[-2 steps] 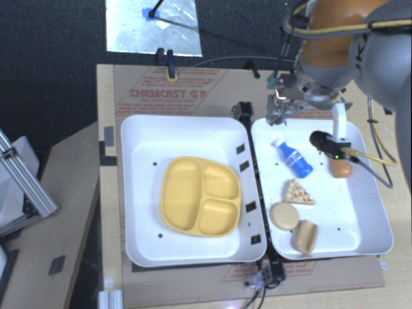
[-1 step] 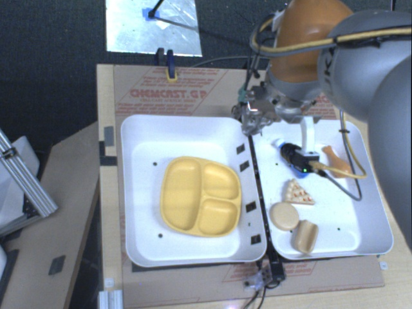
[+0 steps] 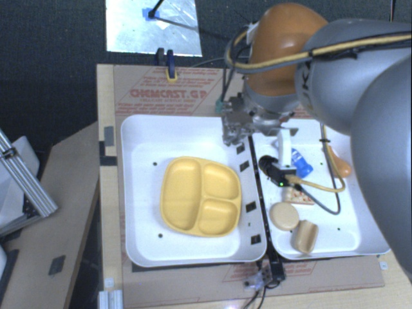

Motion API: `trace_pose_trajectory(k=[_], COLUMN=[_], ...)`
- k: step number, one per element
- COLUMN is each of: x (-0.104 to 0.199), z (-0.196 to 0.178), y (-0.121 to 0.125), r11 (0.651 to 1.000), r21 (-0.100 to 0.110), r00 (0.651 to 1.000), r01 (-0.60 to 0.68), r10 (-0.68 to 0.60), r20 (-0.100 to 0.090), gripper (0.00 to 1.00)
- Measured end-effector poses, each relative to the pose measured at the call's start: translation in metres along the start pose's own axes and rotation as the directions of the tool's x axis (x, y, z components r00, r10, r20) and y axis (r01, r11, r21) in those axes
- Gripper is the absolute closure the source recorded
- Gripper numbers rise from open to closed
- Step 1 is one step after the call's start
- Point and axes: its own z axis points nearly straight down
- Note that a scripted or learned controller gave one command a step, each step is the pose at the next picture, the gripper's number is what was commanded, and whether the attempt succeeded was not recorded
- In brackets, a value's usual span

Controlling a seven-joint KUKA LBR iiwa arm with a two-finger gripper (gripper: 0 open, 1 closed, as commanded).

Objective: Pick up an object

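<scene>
My gripper [image 3: 233,134] hangs over the back right corner of the left bin [image 3: 138,172], close to the divider between the bins. Nothing shows in its grasp. A yellow divided plate [image 3: 199,195] lies in the middle of the left bin, in front of and to the left of the gripper. In the right bin [image 3: 341,240] lie a blue object [image 3: 300,163], a flat tan-and-red piece [image 3: 300,197], a round tan disc [image 3: 284,215] and a tan cylinder [image 3: 304,236]. The arm hides much of that bin's back.
An orange-brown spoon-like thing [image 3: 340,165] lies at the right bin's right side, partly under the arm. A blue-and-yellow clamp [image 3: 170,63] stands on the cardboard behind the bins. An aluminium rail [image 3: 22,176] lies off the bench's left.
</scene>
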Motion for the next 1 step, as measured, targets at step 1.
trace_pose_trajectory(k=[1], x=[-0.003], z=[-0.0006], y=[0.001], r11=[1.0], r21=[-0.002], r00=[1.0], r01=[-0.005], r10=[0.005], r20=[0.002], gripper=[0.0])
